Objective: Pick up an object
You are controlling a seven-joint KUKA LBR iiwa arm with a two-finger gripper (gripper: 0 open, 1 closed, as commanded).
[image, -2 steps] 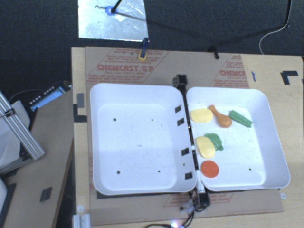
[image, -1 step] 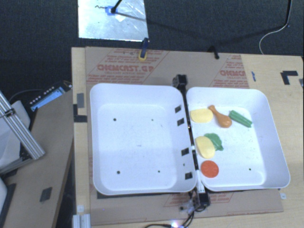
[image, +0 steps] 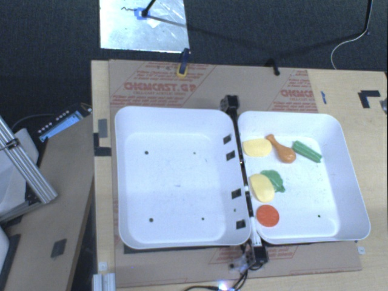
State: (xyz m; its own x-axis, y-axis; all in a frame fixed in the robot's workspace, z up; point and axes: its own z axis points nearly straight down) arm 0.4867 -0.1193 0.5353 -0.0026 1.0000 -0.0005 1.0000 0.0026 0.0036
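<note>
The right white bin (image: 345,180) holds several small objects. A pale yellow piece (image: 257,148) lies near its left wall, with an orange drumstick-shaped piece (image: 282,150) beside it and a green oblong piece (image: 307,151) further right. Lower down, a second yellow piece (image: 262,188) rests against a dark green leafy piece (image: 274,179). A round red-orange disc (image: 268,216) sits near the bin's front left corner.
The left white bin (image: 176,174) stands beside the right one, joined by a black divider with clips (image: 238,168). Both rest on a cardboard sheet (image: 163,83). A metal plate (image: 142,17) lies at the back, and an aluminium frame (image: 24,168) stands at the left.
</note>
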